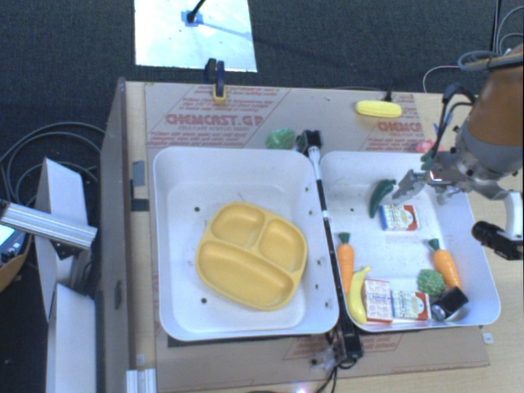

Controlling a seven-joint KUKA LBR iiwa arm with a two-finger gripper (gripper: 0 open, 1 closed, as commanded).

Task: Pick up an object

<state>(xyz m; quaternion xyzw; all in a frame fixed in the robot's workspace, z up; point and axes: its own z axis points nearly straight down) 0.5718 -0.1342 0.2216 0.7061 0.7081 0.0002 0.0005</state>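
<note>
You see cardboard-covered bench (246, 109), dark carpet (65, 23) at frame top, white sheet (164, 23) upper left. Gripper (407, 188) over right bin (483, 301); spread: cannot tell.

R bin (483, 244), white, shallow, holds the pickable items; dark green pepper (381, 195) at 11 o'clock in it, curved, lying tilted; small carton (399, 217), white w/ red and blue print, flat, just beside the pepper at its 5 o'clock; carrot (345, 260) at 8 o'clock by the L wall, upright, green top pointing to 12; banana (357, 295) below it, curved, yellow; two cartons (396, 304) flat side by side at 6 o'clock, touching the banana; second carrot (444, 265) at 4 o'clock, tilted; broccoli (431, 282) just under it; black cylinder (449, 303) at 5 o'clock corner.
</note>
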